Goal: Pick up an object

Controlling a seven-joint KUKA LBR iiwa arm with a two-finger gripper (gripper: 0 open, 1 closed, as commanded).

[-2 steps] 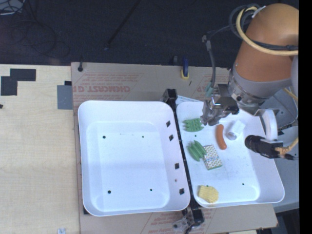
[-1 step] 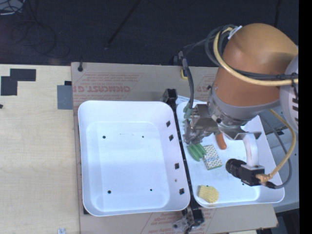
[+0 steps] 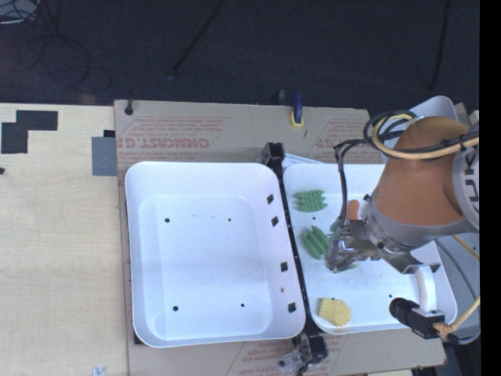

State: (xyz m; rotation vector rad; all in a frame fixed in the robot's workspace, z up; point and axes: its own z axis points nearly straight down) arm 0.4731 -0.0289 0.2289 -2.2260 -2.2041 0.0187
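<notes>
The table [image 3: 55,249] is pale wood, with a cardboard sheet [image 3: 203,135] laid over its middle that carries two shallow white bins side by side. The left bin [image 3: 149,210] is the larger-looking of the two from this slant, its floor marked by a few small dark dots. The right bin [image 3: 376,304] sits against it at 3 o'clock, the two joined along a black clipped seam. The grey arm with its orange band [image 3: 419,182] comes in from 3 o'clock and leans over the right bin, covering much of that bin's far side. At its lower end the tool [image 3: 344,257] hangs low over the bin floor near the bin's middle; whether its parts are spread or closed cannot be told, since the metal there is a dark blur. Just beside the tool at 9 o'clock lies a green pod-like object [image 3: 315,241], close to touching it. A second green object [image 3: 310,201] lies further off at about 11 o'clock from the tool. A yellow corn-like piece [image 3: 335,312] rests near the bin's front rim, at 6 o'clock from the tool and well apart. A small orange object [image 3: 354,208] peeks out at 12 o'clock, partly hidden by the arm.
</notes>
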